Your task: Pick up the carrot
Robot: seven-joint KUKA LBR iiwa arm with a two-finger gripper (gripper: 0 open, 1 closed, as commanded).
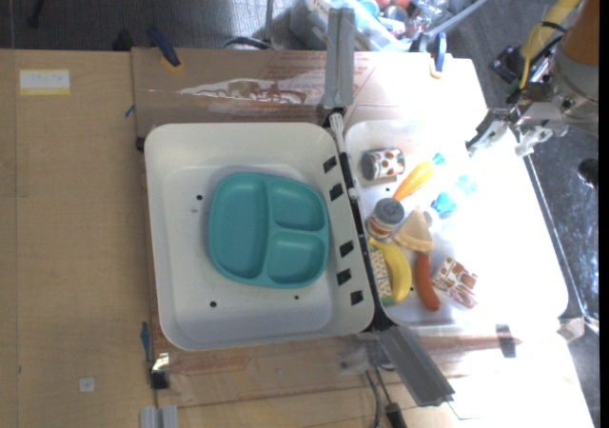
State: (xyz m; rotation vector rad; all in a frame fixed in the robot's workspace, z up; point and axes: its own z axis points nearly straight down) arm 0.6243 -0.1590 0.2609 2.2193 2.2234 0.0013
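A glossy teal divided plate [269, 229] lies in the left white bin [171, 226]; in the right bin [514, 255], the slim tapered orange carrot [415, 181] lies toward the far side, beside a can [383, 164]. The gripper [504, 126] hangs over the bin's far right edge, above the tan wooden bench [67, 226]; I cannot tell its finger state

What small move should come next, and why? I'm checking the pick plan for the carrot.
Probably bring the end effector leftward and down toward the carrot. It sits at the right bin's far right rim, apart from the carrot, which lies near the bin's upper left between the can and a blue piece.
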